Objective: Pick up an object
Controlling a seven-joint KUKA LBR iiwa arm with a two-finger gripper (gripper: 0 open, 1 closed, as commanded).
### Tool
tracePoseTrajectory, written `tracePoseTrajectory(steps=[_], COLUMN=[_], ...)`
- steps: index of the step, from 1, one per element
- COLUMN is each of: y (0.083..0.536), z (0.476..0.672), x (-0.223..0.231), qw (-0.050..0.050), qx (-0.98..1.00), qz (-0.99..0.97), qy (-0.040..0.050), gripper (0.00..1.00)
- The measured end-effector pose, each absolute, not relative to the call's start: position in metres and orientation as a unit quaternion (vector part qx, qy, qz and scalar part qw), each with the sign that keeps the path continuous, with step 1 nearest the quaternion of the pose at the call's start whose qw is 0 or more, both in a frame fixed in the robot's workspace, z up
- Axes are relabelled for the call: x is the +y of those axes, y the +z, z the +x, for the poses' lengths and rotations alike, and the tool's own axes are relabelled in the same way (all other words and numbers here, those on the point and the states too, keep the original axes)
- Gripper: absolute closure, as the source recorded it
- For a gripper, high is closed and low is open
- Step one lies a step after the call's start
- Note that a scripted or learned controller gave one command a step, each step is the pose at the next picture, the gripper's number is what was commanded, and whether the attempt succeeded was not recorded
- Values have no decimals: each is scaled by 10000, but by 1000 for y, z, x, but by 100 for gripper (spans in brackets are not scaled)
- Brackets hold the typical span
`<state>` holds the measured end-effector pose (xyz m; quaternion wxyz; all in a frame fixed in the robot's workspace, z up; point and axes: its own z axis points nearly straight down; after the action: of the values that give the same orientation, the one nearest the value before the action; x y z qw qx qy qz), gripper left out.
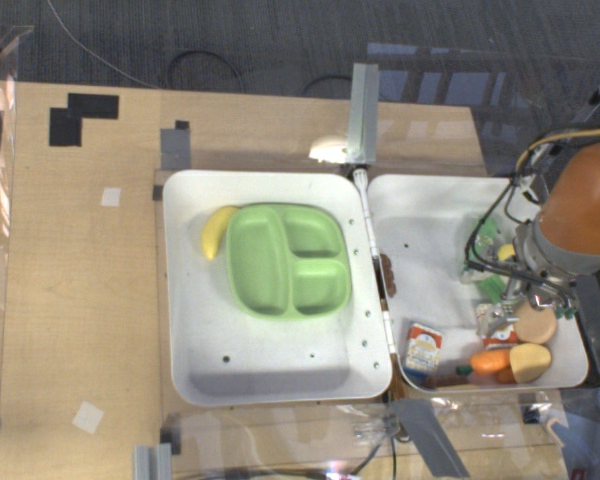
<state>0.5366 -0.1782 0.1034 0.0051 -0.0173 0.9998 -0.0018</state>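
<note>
My gripper [499,317] reaches down into the right bin [420,258], near its right side, under the arm's orange band [585,203]. It hangs among a cluster of small things. A green leafy toy [488,238] lies just behind it and a tan round piece [537,325] sits right beside it. In front of it are an orange carrot [490,362] and a pale yellow lump [530,360]. A small red and white carton [423,348] lies further left along the bin's front edge. The arm hides part of the cluster.
The left bin [195,368] holds a green divided plate [285,260] with a yellow banana [216,230] at its left edge. A metal post [363,108] stands behind the ridge between the bins. Black cables [495,218] hang beside the arm.
</note>
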Motion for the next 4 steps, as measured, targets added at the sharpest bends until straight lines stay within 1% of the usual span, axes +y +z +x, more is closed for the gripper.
tracePoseTrajectory(steps=[1, 2, 3, 4], y=[92, 89, 89, 90], z=[510, 608, 598, 540], x=[-162, -108, -176, -181], qw=[136, 66, 68, 71], qx=[9995, 9932, 9859, 9862], qz=[-292, 1159, 1675, 1654], qy=[-37, 15, -9, -4], gripper=[0, 0, 0, 0])
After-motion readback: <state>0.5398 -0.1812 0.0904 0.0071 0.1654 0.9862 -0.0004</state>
